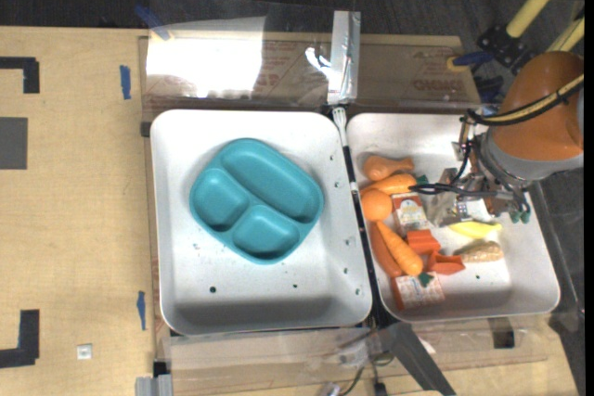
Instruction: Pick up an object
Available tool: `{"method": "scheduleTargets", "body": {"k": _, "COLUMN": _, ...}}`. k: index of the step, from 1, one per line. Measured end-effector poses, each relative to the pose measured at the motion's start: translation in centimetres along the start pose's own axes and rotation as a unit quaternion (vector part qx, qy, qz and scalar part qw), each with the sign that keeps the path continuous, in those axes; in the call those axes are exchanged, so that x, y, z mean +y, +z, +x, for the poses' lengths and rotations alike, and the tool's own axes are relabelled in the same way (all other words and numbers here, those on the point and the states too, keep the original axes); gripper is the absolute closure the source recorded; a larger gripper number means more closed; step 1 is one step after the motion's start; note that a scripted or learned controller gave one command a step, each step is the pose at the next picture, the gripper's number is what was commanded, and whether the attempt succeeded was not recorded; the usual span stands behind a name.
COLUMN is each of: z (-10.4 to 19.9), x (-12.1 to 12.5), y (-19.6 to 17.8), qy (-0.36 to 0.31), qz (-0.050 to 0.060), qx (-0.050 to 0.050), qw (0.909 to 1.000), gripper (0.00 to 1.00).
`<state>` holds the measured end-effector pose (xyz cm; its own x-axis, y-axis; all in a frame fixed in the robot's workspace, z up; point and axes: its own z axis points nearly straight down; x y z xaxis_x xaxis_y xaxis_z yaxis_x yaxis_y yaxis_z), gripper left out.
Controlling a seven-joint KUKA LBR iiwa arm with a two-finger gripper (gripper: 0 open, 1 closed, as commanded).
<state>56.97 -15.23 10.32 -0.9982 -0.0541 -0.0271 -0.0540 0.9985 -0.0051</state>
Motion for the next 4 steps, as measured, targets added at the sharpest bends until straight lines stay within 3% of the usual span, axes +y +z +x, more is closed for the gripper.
{"method": "scheduleTargets", "body": {"k": 1, "z": -4.2, "x": 7.5, "y": -12.7, "qy": 0.02, "qz": -0.002, "qx": 0.003, "qw": 0.9998, "gripper": 1.0}}
{"method": "scheduleTargets", "body": {"k": 2, "z": -7.3, "x": 12.6, "y": -15.5, "qy": -0.006, "qz": -0.003, "qx": 0.007, "qw": 1.0, "gripper": 1.0}}
{"method": "scheduleTargets", "body": {"k": 3, "z": -11.1, "x": 16.9, "y": -13.6, "qy": 0.006, "qz": -0.004, "qx": 0.009, "qw": 0.9999, "gripper": 1.0}}
{"method": "scheduleTargets", "body": {"k": 4, "z": -10.7, "x": 7.8, "y": -13.5, "qy": -0.177, "qz": -0.003, "qx": 0.007, "qw": 0.9841, "gripper": 1.0}}
